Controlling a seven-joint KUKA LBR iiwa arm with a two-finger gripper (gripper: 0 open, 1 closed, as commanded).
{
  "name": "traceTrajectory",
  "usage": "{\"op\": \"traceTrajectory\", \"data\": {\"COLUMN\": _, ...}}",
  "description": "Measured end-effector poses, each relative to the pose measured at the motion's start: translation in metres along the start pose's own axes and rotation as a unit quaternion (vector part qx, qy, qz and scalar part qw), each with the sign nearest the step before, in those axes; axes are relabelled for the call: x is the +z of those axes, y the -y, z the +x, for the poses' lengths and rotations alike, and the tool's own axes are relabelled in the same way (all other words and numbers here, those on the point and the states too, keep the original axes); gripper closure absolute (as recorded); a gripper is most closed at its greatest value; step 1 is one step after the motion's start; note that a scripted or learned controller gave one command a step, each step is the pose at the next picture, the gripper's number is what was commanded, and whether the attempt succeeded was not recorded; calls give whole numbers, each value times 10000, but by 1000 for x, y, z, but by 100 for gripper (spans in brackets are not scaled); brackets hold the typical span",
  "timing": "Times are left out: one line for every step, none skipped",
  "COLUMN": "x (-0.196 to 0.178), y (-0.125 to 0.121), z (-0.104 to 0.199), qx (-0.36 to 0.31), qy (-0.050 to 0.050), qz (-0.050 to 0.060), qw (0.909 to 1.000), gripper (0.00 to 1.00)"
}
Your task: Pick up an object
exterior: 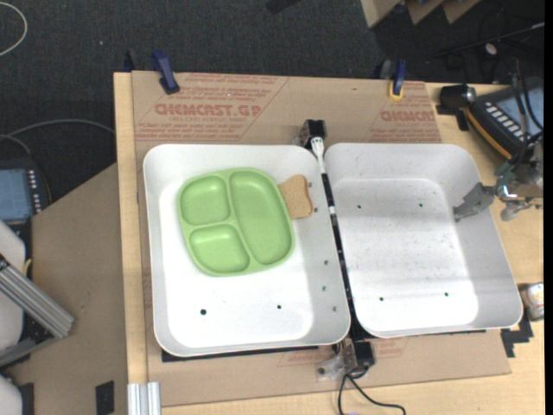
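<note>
One gripper (475, 200) pokes in from the right, sitting over the right edge of the right bin (415, 309). It's a small grey shape there and I honestly can't tell how it's set, it's just too small and dark to read. Nothing is visibly caught in it.

Moving left, the left bin (233, 309) has the stuff. A green divided plate (235, 221) with three compartments lies flat in its upper left part. Just off the plate's upper right rim, touching it or very nearly, sits a small tan piece that looks like a slice of toast (296, 196), close to the wall between the two bins. So the pickable things are both well apart from the gripper, a whole bin away.

Both bins sit side by side on a brown cardboard sheet (216, 102) with red printing, laid on the table. A blue clamp (163, 70) pins the sheet at the back left, and a yellow clamp (397, 83) at the back right.
</note>
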State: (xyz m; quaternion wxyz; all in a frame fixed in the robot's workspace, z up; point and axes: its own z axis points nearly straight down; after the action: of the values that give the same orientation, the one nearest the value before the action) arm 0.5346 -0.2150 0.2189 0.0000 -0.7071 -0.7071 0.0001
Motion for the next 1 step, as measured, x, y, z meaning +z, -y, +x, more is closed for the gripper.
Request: {"op": "traceTrajectory", "data": {"x": -139, "y": 25, "z": 43, "qx": -30, "qy": 16, "qz": -80, "qw": 10000, "gripper": 0}}
